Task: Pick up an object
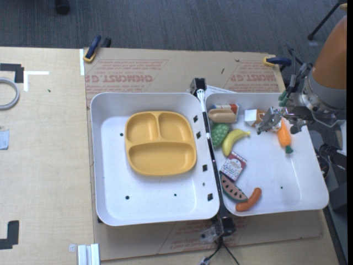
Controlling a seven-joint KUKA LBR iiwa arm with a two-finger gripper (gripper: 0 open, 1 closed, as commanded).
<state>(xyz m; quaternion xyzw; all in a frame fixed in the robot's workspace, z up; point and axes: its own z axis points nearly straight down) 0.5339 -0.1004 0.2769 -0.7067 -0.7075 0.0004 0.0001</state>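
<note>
A: Going left to right, we have the left bin bearing a yellow divided plate, then the right bin with the toy food: hot dog, green grapes, banana, a small red-and-white packet, watermelon slice and sausage near us.

B: And the gripper sits at the far right, just beside the carrot, which looks like our likeliest pick. We cannot tell how its fingers stand; nothing is visibly between them.

A: Our worry is that a descent slightly off could nudge the carrot away, or pinch the small white block instead.

B: The fingertips blur into dark metal, and the arm is cut off at the right edge.
</note>
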